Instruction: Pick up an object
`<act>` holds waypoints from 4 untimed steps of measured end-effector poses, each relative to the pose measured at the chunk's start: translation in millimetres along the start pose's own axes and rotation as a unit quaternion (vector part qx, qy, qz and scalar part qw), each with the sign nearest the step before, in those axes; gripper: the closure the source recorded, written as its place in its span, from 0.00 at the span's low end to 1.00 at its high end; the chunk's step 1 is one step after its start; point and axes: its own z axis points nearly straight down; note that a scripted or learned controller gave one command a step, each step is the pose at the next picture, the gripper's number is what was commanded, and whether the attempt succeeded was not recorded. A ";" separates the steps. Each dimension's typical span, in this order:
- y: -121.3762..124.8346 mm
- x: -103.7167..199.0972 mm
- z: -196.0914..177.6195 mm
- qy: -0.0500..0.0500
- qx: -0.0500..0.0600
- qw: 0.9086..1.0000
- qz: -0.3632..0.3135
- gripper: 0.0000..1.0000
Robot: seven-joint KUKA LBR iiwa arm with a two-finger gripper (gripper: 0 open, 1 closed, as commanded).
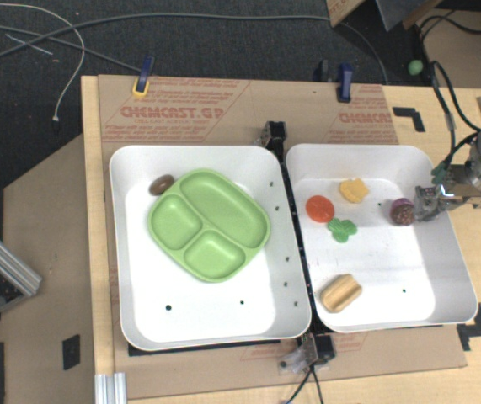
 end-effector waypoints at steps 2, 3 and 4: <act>6.9 -2.0 105.0 0.000 0.000 1.000 0.000 0.00; 8.8 -2.7 89.8 -0.001 -0.004 1.000 0.000 1.00; 6.0 -13.2 34.4 -0.003 -0.006 1.000 0.000 1.00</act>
